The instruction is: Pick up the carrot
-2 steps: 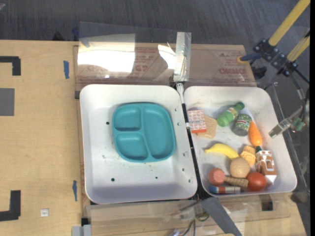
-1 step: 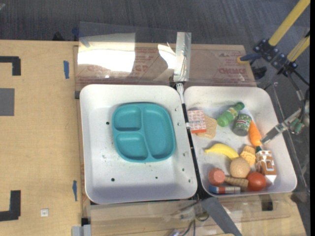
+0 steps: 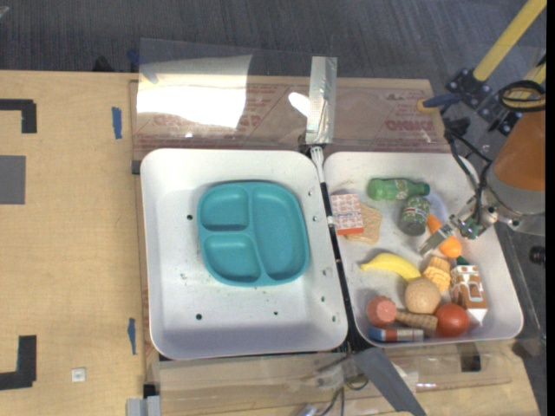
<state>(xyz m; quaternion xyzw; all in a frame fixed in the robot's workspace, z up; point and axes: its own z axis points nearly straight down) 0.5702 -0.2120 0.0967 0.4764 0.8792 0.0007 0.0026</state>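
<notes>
Gripper (image 3: 453, 232) over carrot (image 3: 447, 246) in right bin (image 3: 512, 319), opening unreadable; should straddle carrot squarely, clear of can (image 3: 414, 214).

The arm (image 3: 525, 159) is cut off by the frame's right edge. The gripper (image 3: 451, 232) covers part of the carrot (image 3: 439, 224), and its fingers are too small to read. At lower right, piled toys overlap, hiding a marker (image 3: 392, 334) partly.
</notes>
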